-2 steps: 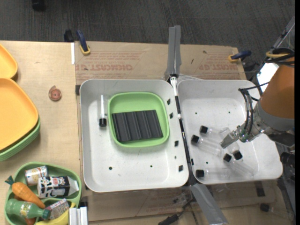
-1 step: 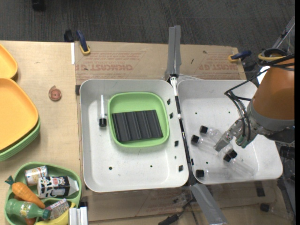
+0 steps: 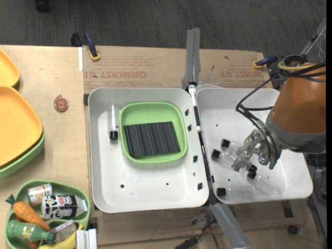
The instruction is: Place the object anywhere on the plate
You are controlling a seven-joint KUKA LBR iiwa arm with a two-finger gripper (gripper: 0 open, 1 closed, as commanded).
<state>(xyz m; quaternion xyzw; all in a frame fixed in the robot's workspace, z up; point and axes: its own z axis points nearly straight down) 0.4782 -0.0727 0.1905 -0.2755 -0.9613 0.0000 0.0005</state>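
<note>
A green square plate (image 3: 126, 119) sits in the left bin (image 3: 104, 185). A dark grey ribbed slab (image 3: 153, 139) lies flat on the plate and covers most of its floor. A white pen-like tube with a black tip (image 3: 113, 122) lies on the bin floor just left of the plate. My gripper (image 3: 250, 157) hangs low over the middle of the right bin (image 3: 290, 188), well to the right of the plate. I see nothing that is clearly held in it. The orange wrist band (image 3: 303, 105) is above it.
Small black bits (image 3: 221, 192) are scattered on the right bin's floor. Orange plates (image 3: 18, 128) are stacked on the bench at far left. A green bowl of toy food (image 3: 44, 211) stands at the bottom left. A metal divider (image 3: 193, 56) runs between the bins.
</note>
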